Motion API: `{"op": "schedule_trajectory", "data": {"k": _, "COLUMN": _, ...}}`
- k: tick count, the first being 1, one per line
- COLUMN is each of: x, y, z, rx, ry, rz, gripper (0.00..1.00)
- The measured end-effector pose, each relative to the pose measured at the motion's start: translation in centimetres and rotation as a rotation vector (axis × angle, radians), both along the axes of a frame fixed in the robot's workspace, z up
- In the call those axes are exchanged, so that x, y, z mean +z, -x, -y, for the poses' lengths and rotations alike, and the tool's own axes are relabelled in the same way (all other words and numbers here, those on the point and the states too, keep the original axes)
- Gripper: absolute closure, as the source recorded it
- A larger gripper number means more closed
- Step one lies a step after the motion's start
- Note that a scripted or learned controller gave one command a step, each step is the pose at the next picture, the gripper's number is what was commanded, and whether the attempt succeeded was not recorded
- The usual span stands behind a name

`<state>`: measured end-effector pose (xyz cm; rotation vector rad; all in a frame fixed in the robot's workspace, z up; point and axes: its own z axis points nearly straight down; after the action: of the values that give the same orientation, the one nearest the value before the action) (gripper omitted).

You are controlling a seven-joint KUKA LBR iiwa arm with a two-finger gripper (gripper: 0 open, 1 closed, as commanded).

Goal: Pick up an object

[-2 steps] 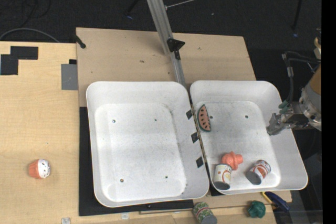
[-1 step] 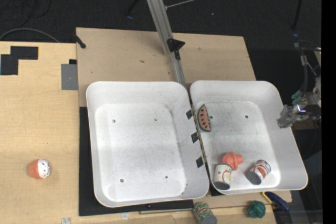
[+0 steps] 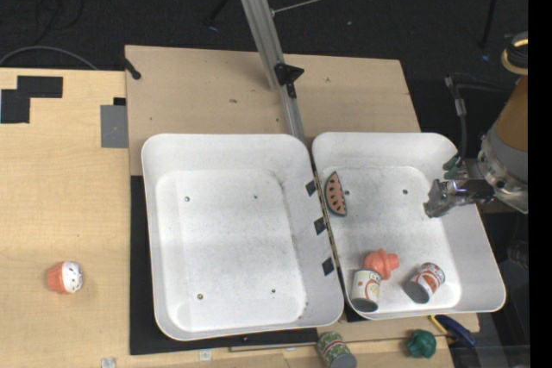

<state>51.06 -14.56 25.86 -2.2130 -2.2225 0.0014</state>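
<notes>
Three objects crowd right bin [image 3: 405, 146] front; end effector [image 3: 435, 204] state unclear, hovers apart; grasp may miss tipped can [image 3: 425, 282].

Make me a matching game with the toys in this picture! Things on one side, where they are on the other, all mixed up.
Things:
1. watermelon slice
2. orange-and-white ball
3. green toy
4. red-and-white can

Places:
A. on the wooden bench, left of both bins
B. lying in the right bin's near right corner
C. leaning on the right bin's left wall
D. outside the bins, just past the right bin's near edge

Pairs: 1-C, 2-A, 3-D, 4-B
</notes>
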Motion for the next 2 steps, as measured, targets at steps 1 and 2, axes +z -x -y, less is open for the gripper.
{"op": "schedule_trajectory", "data": {"k": 1, "x": -1.5, "y": -0.8, "z": -5.1, "rx": 0.000, "ry": 0.000, "rz": 0.000, "gripper": 1.00}}
{"op": "schedule_trajectory", "data": {"k": 2, "x": -1.3, "y": -0.2, "z": -10.4, "rx": 0.000, "ry": 0.000, "rz": 0.000, "gripper": 1.00}}
